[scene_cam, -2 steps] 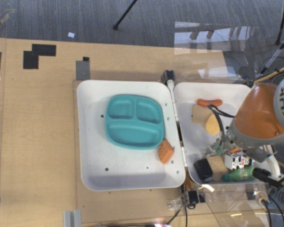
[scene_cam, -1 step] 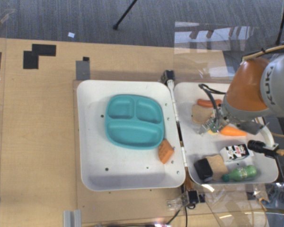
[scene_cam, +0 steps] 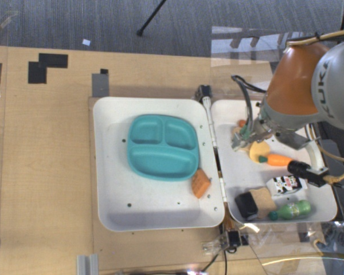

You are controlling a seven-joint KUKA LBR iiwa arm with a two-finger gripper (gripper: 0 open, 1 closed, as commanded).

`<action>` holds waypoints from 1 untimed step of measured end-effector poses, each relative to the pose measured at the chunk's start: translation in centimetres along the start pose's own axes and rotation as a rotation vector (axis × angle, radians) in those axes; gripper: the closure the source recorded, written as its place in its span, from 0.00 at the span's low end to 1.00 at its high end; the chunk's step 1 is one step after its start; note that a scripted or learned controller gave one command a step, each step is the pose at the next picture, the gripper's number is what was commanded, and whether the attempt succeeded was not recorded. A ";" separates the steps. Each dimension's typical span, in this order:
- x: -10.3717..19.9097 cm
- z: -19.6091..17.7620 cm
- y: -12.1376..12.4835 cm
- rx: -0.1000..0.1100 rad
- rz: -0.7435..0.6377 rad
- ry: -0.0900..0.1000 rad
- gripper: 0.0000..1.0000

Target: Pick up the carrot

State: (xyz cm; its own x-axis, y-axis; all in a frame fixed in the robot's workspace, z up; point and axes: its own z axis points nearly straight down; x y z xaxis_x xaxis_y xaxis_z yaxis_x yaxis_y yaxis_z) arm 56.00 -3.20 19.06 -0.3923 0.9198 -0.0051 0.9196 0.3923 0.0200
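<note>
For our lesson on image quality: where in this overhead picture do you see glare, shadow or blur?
Camera view: pale reflections streak the clear panel above the right bin; a soft shadow falls around the teal plate in the left bin; the gripper looks slightly blurred, while the carrot stays fairly sharp; lighting is otherwise even.

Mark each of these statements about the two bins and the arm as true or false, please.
1. The carrot lies in the right bin. True.
2. The teal plate sits in the right bin. False: it sits in the left bin.
3. The gripper holds the carrot. False: the carrot lies apart from it on the bin floor.
4. A green bottle lies near the right bin's front edge. True.
5. An orange block rests beside the plate's corner. True.
</note>
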 end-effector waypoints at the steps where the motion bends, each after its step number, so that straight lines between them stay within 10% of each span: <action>1: 5.7 0.6 1.5 0.011 0.128 0.004 1.00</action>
State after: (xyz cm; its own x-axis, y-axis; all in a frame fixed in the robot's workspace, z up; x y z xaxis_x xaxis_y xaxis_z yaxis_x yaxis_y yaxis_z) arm 55.20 2.63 18.50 -0.2713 0.9625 0.0008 0.9624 0.2713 0.0091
